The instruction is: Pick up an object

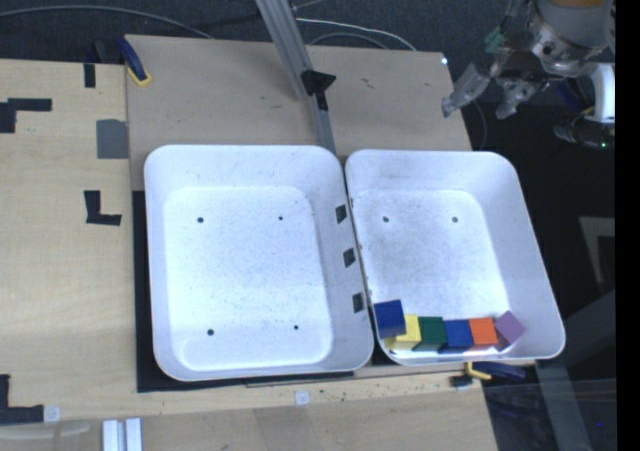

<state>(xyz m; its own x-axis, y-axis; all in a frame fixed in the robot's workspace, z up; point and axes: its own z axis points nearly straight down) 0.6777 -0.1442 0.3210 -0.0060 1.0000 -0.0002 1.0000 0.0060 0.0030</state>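
two white bins [250, 164]; six coloured blocks [440, 330]: two blue, yellow, green, orange, purple.

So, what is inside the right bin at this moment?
Inside the right bin, a row of small blocks lies along its near wall: blue, yellow, green, another blue, orange, purple. The blue block partly covers the yellow one; anything beneath them is hidden.

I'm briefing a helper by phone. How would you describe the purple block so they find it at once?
Look at the right-hand white bin and follow its near wall, where a row of small coloured blocks sits. The purple block is at the row's far right end, in the bin's corner, next to the orange block. It is the only purple one and sits turned at an angle.
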